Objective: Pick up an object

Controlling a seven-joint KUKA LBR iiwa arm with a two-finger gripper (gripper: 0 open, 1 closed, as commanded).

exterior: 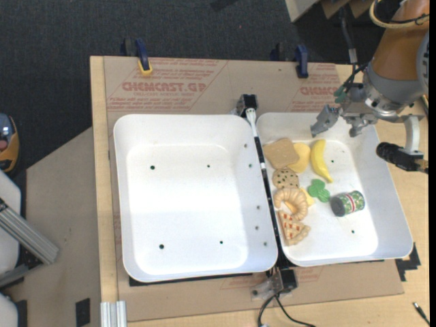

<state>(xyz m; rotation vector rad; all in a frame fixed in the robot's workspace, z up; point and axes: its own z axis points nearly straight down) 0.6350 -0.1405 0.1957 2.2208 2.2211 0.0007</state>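
tool: fingers spread, holding nothing | curved smooth banana | cylindrical can | glossy right bin

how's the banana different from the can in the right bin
The banana is yellow, long and curved; the can is a short cylinder with a green label and a dark end. The banana lies toward the bin's far end, near the tool; the can lies nearer the middle, farther from it. Both lie flat on the floor of the right bin, apart from each other.
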